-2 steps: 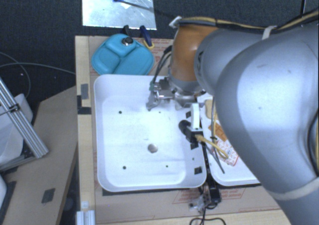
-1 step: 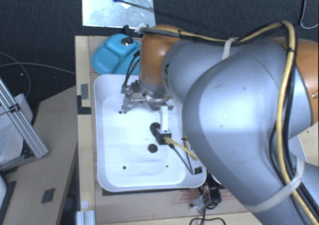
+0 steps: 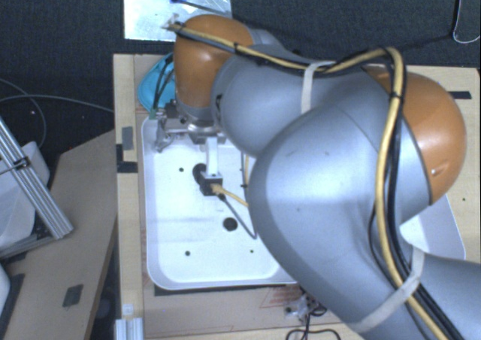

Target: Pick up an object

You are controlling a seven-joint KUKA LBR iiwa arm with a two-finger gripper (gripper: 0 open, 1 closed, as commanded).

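Steel-grey and tucked under the arm's orange band, the tool [image 3: 174,132] hangs over the far end of the shallow white plastic bin on the left [image 3: 161,256], close to that bin's far left corner. The wrist above covers most of it, so I cannot tell whether it is open or closed, and nothing can be seen held in it.

A blue-green rounded object [image 3: 154,83] sits at the far left corner of the same bin, right at its rim. Only its left part shows, since the orange band hides the remainder, and I cannot tell whether it touches the tool.

The bin's floor shows a few small dark dots scattered over it, and one larger dark round spot [image 3: 231,224] lies toward the bin's middle right; whether that spot is a hole or a loose thing cannot be told. The big grey arm [image 3: 323,173] crosses the right side of the bin and covers it.

The bin rests on a tan wooden bench [image 3: 129,218], whose bare strip runs along the bin's left side and carries a small grey patch [image 3: 128,135]. Beyond the bin's far end a crinkled silvery sheet [image 3: 150,0] lies flat on dark cloth. Well to the left of the bin stands a slanted silver aluminium rail [image 3: 34,188].
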